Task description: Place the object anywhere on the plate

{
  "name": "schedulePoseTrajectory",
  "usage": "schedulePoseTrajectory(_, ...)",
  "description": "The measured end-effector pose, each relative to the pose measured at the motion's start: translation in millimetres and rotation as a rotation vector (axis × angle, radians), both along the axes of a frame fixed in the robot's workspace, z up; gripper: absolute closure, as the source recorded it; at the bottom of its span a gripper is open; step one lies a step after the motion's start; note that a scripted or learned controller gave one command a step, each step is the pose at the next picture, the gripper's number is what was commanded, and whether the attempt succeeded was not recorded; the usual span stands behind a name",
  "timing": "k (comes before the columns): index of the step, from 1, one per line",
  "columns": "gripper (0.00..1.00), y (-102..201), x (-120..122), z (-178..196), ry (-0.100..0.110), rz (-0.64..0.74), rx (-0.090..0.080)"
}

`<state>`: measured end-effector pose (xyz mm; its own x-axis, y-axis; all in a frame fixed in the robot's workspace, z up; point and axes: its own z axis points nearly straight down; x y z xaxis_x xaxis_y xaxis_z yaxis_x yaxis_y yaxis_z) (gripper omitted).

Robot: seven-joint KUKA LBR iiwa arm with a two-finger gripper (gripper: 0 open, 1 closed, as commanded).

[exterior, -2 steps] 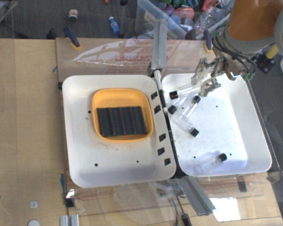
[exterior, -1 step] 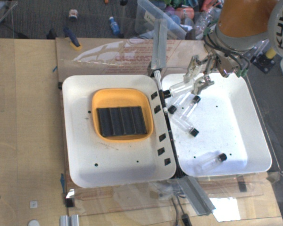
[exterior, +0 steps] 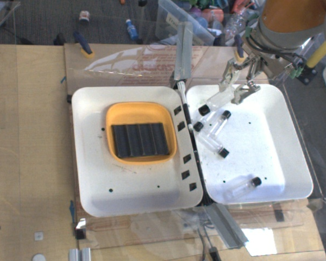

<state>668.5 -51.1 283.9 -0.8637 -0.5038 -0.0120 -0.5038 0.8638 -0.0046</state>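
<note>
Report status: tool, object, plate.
Tool over right bin's far edge. Clear vials loose in that bin. Yellow plate in left bin, dark block on it.

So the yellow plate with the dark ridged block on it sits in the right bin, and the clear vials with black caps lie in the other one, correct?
Not quite. The camera view shows the yellow plate, with the dark ridged block on it, in the left bin, not the right one. The clear vials with black caps lie in the right bin, where the gripper is.
</note>
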Motion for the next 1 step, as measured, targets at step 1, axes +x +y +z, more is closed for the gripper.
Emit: schedulePoseTrajectory(1,1.0,-5.9,-0.1,16.6,0.0,0.056,-0.001)
